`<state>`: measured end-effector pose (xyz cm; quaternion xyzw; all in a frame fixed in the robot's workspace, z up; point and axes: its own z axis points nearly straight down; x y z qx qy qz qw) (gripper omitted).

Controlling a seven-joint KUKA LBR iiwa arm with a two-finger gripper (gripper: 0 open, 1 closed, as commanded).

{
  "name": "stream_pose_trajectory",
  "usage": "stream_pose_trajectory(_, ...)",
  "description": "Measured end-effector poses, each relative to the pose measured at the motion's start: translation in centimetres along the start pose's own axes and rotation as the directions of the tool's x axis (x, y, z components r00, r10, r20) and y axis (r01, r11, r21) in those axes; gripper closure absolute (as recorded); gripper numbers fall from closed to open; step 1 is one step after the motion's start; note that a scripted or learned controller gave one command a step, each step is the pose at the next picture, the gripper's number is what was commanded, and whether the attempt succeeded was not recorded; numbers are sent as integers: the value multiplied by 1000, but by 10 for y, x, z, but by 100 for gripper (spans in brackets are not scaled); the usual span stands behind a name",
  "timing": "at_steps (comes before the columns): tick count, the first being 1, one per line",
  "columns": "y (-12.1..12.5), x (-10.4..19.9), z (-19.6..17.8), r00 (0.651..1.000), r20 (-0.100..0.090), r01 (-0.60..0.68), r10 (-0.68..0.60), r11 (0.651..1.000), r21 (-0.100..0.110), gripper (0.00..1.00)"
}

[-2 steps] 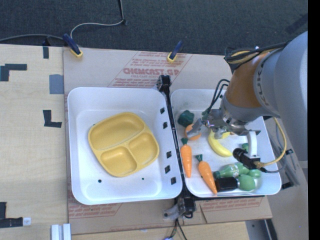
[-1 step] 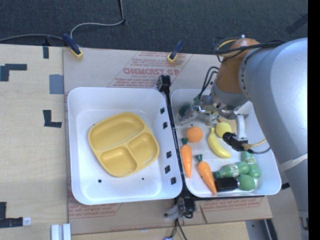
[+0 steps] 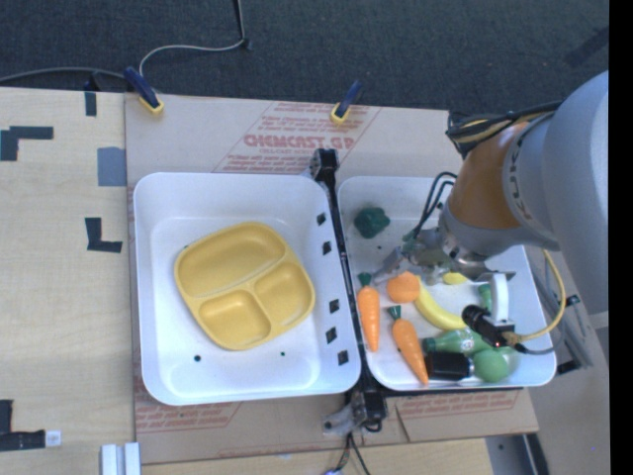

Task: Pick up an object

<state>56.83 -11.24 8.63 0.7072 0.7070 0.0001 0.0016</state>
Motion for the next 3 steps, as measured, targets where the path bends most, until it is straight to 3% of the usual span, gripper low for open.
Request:
stream_pose_trajectory(1, -43, 10, 0, 1000, 1, 1, -1, 1000, -3, 0)
stream_pose_trajectory(2, -42, 10, -10, 1000, 2, 1, -1, 1000, -6, 100)
stream_pose_trajectory(3, 29, 74, -98, 1000, -2, 2, -2, 1000, 2, 100)
